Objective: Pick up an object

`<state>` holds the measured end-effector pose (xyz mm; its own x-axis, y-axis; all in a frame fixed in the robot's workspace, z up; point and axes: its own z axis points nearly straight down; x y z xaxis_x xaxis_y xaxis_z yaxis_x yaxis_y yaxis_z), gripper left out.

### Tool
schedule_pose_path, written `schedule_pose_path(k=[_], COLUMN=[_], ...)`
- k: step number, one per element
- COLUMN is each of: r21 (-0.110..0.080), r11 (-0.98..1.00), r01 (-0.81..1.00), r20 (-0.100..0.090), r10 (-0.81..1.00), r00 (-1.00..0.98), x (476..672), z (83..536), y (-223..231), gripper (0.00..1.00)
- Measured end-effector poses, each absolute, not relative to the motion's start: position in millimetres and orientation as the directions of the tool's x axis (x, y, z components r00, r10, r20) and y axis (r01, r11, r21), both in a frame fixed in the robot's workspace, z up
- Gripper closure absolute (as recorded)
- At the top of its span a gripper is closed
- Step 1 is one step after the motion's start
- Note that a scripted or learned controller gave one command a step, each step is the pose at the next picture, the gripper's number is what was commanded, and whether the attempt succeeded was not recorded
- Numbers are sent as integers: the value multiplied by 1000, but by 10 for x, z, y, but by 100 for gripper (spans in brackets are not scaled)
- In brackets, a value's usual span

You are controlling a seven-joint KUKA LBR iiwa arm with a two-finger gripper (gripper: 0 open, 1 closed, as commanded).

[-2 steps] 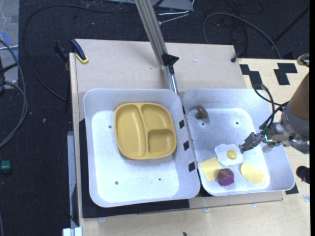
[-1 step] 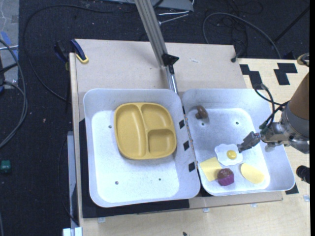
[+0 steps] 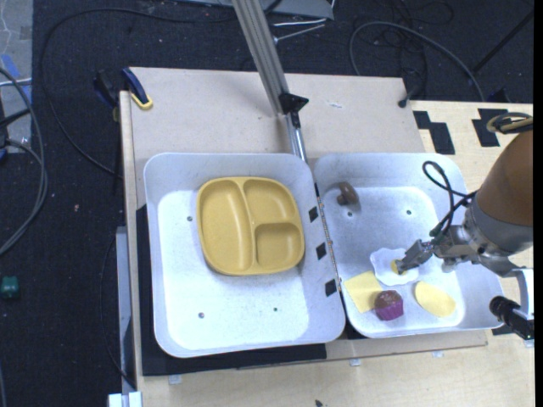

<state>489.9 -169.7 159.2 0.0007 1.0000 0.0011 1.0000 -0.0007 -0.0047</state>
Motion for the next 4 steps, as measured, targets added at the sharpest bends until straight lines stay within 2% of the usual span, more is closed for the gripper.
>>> schedule_pose_path(k=[1, 2, 3, 4], r21=[-4, 2, 9, 3], r11=[-1, -1, -2, 2], r01=[1000, 1000, 1000, 1000], r20=[1, 0, -3, -2], r10=[1000, 1000, 1000, 1000], r00=[1, 1, 2, -2], x=[4928, 4941, 4958, 4950], z=[1151, 937, 1060, 1481], y=[-1709, -1708, -1717, -1723], gripper=[0, 0, 100, 100])
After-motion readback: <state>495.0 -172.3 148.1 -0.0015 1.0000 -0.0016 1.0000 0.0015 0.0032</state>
